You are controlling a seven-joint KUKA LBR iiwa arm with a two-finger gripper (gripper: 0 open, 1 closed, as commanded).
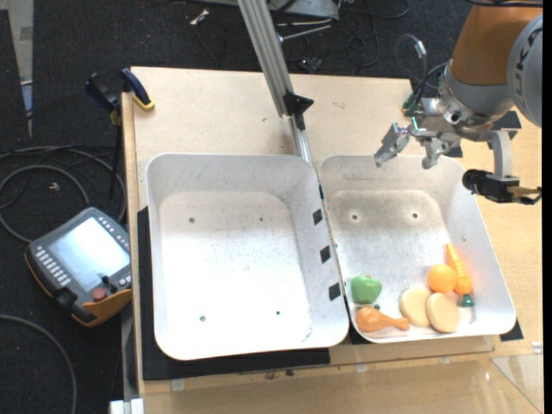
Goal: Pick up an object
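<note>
Camera view: gripper [412, 149] hangs open, well apart from green toy [366, 288].

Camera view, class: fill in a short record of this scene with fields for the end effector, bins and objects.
end effector: fingers spread, holding nothing, above the right bin's far edge
right bin: green pepper, orange drumstick, two pale slices, orange fruit, carrot, all at the near end
left bin: bare white floor

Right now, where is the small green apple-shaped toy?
The small green apple-shaped toy lies in the right-hand white bin, near its front left corner, just above the orange drumstick-shaped toy.
</note>
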